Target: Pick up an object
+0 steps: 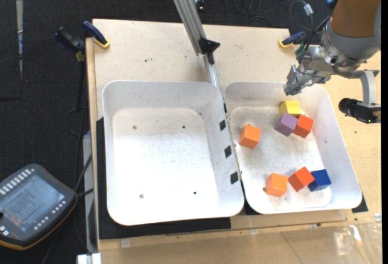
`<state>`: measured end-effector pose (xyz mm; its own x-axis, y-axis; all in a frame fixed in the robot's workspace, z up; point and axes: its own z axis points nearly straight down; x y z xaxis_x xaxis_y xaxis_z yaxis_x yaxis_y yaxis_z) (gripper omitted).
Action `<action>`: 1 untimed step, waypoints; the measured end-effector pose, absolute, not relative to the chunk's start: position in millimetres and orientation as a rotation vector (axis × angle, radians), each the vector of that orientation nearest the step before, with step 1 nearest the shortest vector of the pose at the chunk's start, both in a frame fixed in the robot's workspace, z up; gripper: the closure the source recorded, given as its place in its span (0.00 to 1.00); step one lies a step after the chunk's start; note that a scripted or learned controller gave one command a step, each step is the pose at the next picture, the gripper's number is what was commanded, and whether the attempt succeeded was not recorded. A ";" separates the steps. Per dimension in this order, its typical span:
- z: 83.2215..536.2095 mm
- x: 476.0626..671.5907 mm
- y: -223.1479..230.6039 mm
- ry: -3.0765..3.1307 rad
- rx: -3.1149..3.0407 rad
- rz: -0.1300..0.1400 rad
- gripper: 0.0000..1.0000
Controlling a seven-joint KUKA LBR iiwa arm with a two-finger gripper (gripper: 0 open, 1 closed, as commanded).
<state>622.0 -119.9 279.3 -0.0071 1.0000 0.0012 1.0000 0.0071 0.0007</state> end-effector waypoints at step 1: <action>268.2 623.9 -56.1 -2.231 -2.210 -0.002 1.00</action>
<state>623.9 -56.1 268.2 -0.0093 1.0000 0.0018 1.0000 0.0093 -0.0002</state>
